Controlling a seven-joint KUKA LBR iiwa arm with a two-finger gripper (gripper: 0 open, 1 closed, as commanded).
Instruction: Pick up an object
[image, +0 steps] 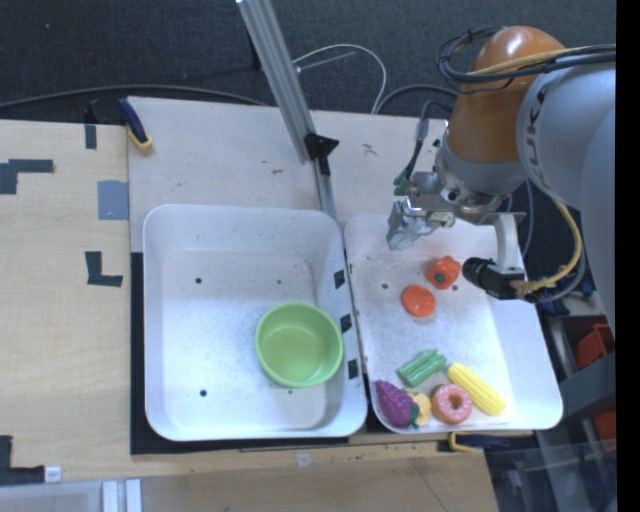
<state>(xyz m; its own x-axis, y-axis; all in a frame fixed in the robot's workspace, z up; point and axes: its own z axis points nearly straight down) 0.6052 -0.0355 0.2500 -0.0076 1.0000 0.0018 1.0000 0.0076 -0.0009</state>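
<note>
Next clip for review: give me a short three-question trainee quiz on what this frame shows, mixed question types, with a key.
1. True or false: the green bowl sits in the same bin as the yellow corn.
2. Multiple choice: the gripper is above which part of the right bin? A) far left corner B) near right corner C) middle
3. Fill in: the pink donut lies between the purple grapes and the ____.

Key
1. False: the bowl is in the left bin, the corn in the right.
2. A
3. Corn
</note>
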